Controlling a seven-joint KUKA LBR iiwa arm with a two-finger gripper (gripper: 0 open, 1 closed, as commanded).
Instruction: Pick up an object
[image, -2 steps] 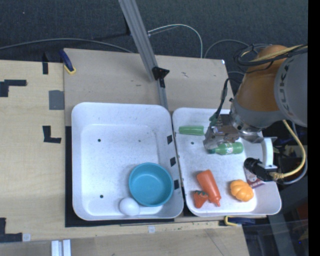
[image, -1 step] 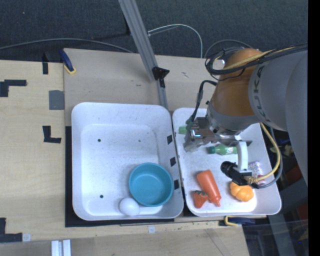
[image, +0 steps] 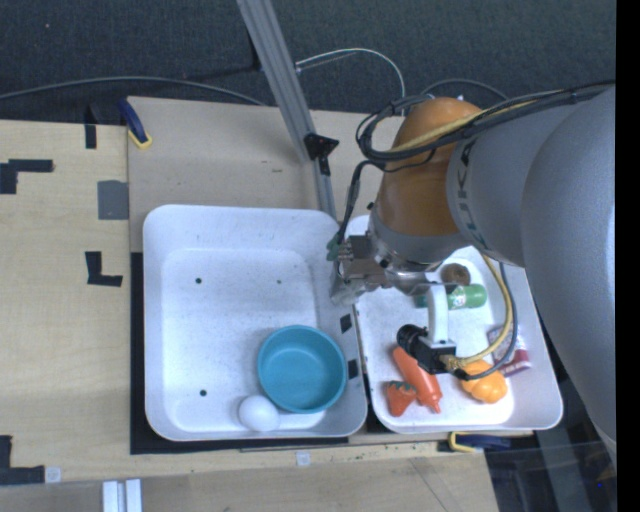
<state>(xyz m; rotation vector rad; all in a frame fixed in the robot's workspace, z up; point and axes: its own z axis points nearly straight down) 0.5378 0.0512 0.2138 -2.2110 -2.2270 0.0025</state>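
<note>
White plastic bins, two, side by side on a pale wood tabletop (image: 60, 300).

Hand (image: 346, 272): over the rim shared by the left bin (image: 180, 240) and the right bin (image: 535, 400). Released or clenched: cannot tell. No item seen held.

Likely target: orange carrot-shaped toy (image: 418, 380), in the right bin, below and right of the hand, near but apart.

Long axis: slantwise, one end toward the hand, the other away toward the bin's near wall. Which end is the tip is unclear.

Also present: blue bowl (image: 300, 368), mouth up, below and left of the hand. White ball (image: 258, 411) touches the bowl's far side. Yellow-orange lump (image: 486, 388) lies beyond the carrot.

Handling note (judgement): clear the rim first, centre over the carrot's middle, close across its narrow width, and avoid the lump.
</note>
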